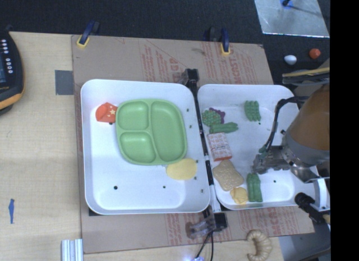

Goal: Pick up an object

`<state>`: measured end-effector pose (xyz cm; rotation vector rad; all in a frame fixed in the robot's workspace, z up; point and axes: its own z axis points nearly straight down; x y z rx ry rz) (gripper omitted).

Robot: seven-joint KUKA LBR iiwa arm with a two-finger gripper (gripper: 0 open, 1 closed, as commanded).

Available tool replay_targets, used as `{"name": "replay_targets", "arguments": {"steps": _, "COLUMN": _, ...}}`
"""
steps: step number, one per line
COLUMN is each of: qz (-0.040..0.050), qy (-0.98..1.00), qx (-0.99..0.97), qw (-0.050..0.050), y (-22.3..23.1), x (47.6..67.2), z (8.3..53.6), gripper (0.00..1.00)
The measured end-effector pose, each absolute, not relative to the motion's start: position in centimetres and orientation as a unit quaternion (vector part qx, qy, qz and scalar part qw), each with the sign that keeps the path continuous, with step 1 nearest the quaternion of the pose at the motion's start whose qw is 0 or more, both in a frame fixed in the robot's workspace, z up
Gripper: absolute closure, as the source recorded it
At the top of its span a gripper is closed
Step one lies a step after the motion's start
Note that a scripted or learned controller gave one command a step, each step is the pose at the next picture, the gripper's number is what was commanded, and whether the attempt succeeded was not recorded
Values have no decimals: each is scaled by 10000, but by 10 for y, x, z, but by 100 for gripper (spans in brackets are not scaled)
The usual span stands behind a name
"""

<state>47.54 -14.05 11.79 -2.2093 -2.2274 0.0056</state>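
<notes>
My gripper (pixel 263 163) hangs low in the right bin (pixel 269 94), near its right side, on the grey arm with the orange band (pixel 314 122). Just below it lies a green pickle (pixel 254 187), upright along the bin's front part. To the left of the gripper are a tan cracker (pixel 227 174), a small yellow piece (pixel 239 195) and a red and white packet (pixel 219 145). Further back lie a green leafy vegetable (pixel 219 122), purple grapes (pixel 216 111) and a green ridged piece (pixel 252 110). I see nothing held in the gripper.
The left bin (pixel 90 159) holds a green divided plate (pixel 151 132), a red piece (pixel 105 113) at its left and a yellow piece (pixel 181 169) at its front right. A black divider (pixel 196 119) runs between the bins. A tan curled object (pixel 259 244) lies on the bench in front.
</notes>
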Motion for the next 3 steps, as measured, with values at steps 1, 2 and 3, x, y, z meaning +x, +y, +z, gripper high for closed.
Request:
{"name": "replay_targets", "arguments": {"steps": 1, "qz": 19, "qy": -7100, "qx": -7042, "qw": 22, "y": -140, "x": 475, "z": 118, "gripper": 0}}
{"name": "replay_targets", "arguments": {"steps": 2, "qz": 8, "qy": -7084, "qx": -7058, "qw": 17, "y": -137, "x": 476, "z": 92, "gripper": 0}}
{"name": "replay_targets", "arguments": {"steps": 3, "qz": -4, "qy": -7093, "qx": -7049, "qw": 14, "y": -137, "x": 477, "z": 104, "gripper": 100}}
